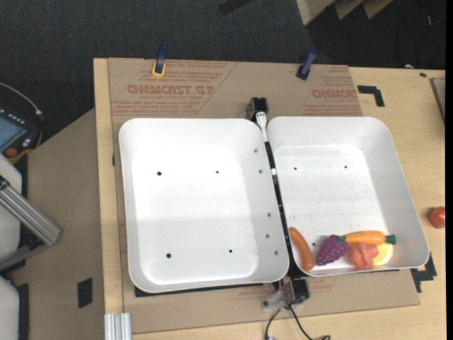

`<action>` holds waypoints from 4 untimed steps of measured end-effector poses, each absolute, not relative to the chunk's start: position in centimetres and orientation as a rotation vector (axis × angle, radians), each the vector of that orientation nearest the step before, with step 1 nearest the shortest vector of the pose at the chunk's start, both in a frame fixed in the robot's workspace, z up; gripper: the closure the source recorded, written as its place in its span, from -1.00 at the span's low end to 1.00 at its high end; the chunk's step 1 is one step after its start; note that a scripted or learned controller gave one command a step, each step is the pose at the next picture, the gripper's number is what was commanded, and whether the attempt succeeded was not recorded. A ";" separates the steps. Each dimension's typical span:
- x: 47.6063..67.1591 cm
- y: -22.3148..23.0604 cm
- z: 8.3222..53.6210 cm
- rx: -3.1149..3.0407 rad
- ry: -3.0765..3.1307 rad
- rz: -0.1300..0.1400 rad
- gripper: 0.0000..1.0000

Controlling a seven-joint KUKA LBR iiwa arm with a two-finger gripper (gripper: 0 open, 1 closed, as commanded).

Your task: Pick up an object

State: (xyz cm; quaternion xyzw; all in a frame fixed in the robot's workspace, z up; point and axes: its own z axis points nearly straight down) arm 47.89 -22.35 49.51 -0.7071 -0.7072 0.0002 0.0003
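Camera view: toy foods (345, 249) in right bin (333, 147).

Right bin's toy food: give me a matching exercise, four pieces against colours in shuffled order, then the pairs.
All lie along the near edge of the right bin.

1. sausage
2. grape bunch
3. carrot
4. piece under the carrot's tip

a. purple
b. pale yellow
c. orange-brown
d. orange with a green end

Pairs: 1-c, 2-a, 3-d, 4-b
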 end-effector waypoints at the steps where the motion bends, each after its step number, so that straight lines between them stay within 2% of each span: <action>1: 48.0 -22.4 48.3 -2.220 -2.221 0.002 1.00; 4: 47.9 -22.4 43.3 -2.220 -2.220 0.002 1.00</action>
